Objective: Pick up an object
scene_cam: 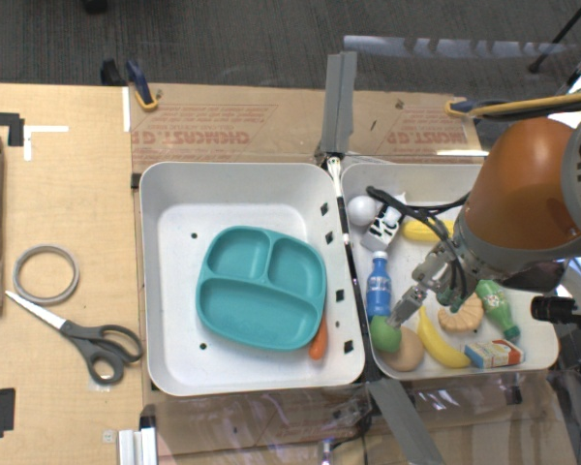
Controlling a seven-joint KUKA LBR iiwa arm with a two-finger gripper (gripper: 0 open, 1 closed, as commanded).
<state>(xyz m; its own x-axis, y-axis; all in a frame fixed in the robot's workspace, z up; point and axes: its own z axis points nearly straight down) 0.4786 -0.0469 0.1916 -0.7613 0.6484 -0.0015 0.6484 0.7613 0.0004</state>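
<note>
The arm w/ its orange band [523,187] comes in from the right over the right bin [537,361], and the gripper [413,303] hangs low in that bin, fingers slanting down-left toward the bin's near-left corner. The fingers [404,308] look close together w/ only a narrow gap, and nothing shows clamped between them; the tips sit just above a green round object [384,334], touching or nearly so, can't tell which. All places below are rel. to that green object. Just right of it, touching, lies a tan rounded piece [405,351]. Further right, a banana [439,342] curves along the bin floor, and past it a small white-red-blue box [494,355]. Up-right sits a tan-and-orange round item [462,315], w/ a green bottle-shaped toy [497,307] beyond. Directly above the green object stands a blue bottle [379,287], near but apart. Higher still, a white-and-black toy [381,216] at the bin's far-left, and a second yellow piece [426,230] to its right, partly under the arm. Left of the green object, across the bin walls, the left bin [165,260] holds a teal divided plate [262,288] w/ an orange carrot-like stick [319,339] at its right edge. Far left on the bench: scissors [82,337] and a tape roll [45,274].
</note>
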